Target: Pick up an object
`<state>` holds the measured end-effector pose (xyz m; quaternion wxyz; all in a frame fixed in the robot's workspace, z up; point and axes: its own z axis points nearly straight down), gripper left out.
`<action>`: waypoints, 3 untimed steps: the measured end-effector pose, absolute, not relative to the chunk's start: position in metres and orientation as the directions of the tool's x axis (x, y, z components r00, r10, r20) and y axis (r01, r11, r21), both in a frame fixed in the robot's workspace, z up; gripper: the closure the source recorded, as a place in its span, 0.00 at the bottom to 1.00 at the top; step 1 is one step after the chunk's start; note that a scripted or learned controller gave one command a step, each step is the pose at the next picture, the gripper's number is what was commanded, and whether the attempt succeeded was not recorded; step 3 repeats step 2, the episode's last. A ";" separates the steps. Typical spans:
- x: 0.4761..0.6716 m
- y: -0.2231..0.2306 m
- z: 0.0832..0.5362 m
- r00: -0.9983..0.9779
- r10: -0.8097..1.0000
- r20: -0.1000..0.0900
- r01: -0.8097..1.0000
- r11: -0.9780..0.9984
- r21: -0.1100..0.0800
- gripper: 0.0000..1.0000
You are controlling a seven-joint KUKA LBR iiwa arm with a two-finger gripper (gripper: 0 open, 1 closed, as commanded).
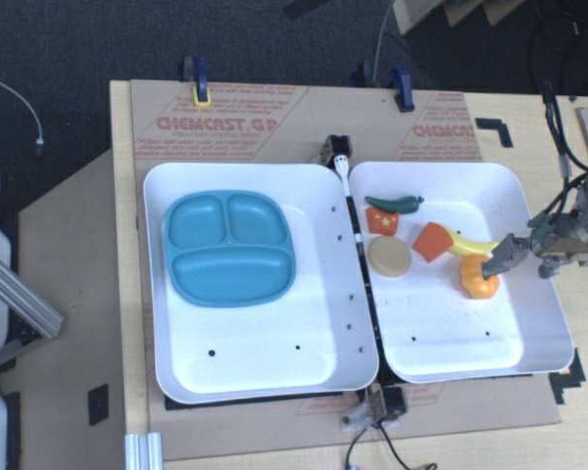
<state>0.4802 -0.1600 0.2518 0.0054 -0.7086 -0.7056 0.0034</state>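
1. While the arm [568, 233] reaches in from the right edge, its gripper [502, 258] hangs over the right part of the right bin [529, 351].
2. Gripper fingers: one dark finger shows, tip just above the orange object [477, 282]; open or closed, cannot tell. Nothing visibly held between them.
3. Orange object, roundish, lies in the right bin toward its right wall, touching or just below the gripper tip.
4. Yellow banana-like piece [465, 244] lies just left of the gripper, one end against the red-orange block [431, 242].
5. Red-orange block sits tilted near the bin's middle, just right of the tan disc [389, 256].
6. Tan disc lies flat near the bin's left wall, below the small red piece [382, 221].
7. Small red piece sits just under the dark green pepper-like item [395, 203], at the upper left of the bin.
8. Left bin [265, 360] holds a blue divided plate [230, 248], three compartments, set in its upper left part.
9. Both bins rest side by side on a brown board [137, 262], clamps [201, 78] at its far edge.
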 end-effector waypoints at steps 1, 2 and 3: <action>0.483 -0.160 0.258 0.000 1.000 0.000 1.000 0.000 0.000 0.00; 0.489 -0.157 0.197 0.000 1.000 0.003 1.000 0.000 -0.007 0.00; 0.489 -0.157 0.197 0.000 1.000 0.003 1.000 0.000 -0.007 0.00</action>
